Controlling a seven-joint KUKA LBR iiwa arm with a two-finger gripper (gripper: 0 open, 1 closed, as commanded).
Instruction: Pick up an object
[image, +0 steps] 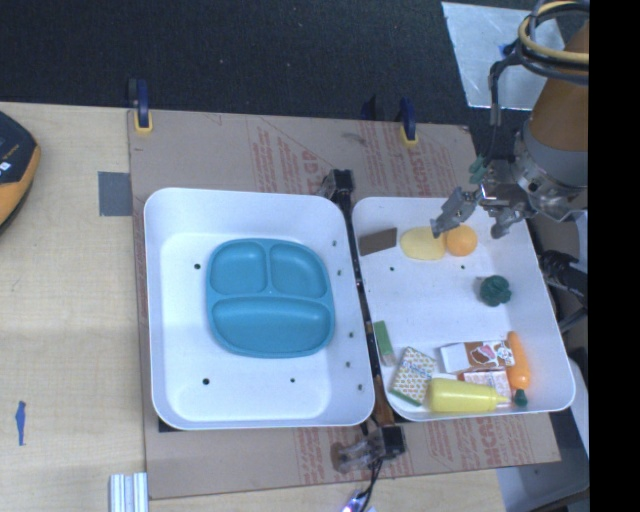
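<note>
Camera view: two white bins are seen side by side on the bench (70, 300). The left bin (170, 390) holds a blue divided plate (269, 297). The end effector (478, 218) is positioned over the far part of the right bin (420, 300), its fingers spread open, with nothing gripped between them. An orange ball (461, 241) lies just below the fingers, beside a yellow oval piece (422, 245). A green object (494, 290) lies nearer. A yellow bottle (464, 397), a carrot (518, 364) and small packets (478, 357) are grouped at the near edge.
</note>
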